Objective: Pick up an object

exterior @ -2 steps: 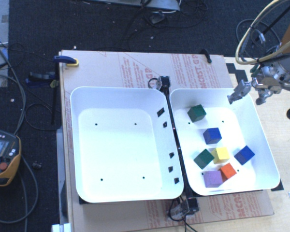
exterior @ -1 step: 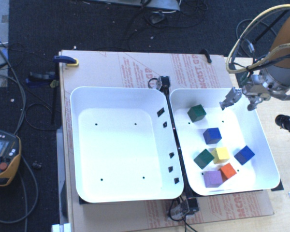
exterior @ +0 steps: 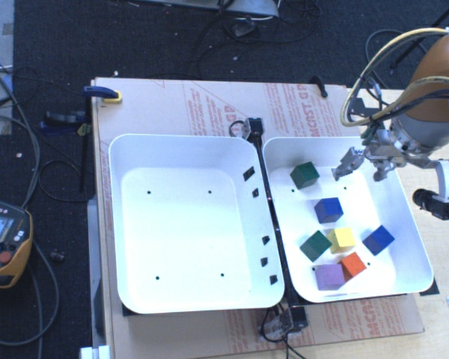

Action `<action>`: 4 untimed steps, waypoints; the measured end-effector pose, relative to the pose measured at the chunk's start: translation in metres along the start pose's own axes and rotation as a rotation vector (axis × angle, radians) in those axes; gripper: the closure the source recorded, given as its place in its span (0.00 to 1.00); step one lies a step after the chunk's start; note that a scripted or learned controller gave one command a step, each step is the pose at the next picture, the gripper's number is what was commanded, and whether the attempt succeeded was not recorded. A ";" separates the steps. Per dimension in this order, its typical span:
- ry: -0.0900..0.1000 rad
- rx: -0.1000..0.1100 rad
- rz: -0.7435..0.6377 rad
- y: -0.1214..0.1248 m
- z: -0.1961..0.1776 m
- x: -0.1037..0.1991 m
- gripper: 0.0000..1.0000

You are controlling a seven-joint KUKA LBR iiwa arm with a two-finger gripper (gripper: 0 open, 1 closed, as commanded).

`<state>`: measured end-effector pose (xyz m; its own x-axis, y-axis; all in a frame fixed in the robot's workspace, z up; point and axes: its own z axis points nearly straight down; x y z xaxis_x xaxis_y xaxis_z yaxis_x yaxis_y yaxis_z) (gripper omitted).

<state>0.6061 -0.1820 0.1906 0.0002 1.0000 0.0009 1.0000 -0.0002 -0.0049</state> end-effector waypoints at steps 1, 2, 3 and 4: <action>0.000 0.001 0.000 -0.008 0.060 0.002 0.00; -0.001 -0.006 0.000 -0.006 0.047 0.002 1.00; -0.002 -0.010 0.000 -0.007 -0.016 0.002 1.00; -0.001 -0.007 0.000 -0.007 -0.048 0.002 1.00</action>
<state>0.5992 -0.1799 0.2382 -0.0002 1.0000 -0.0006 1.0000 0.0002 0.0024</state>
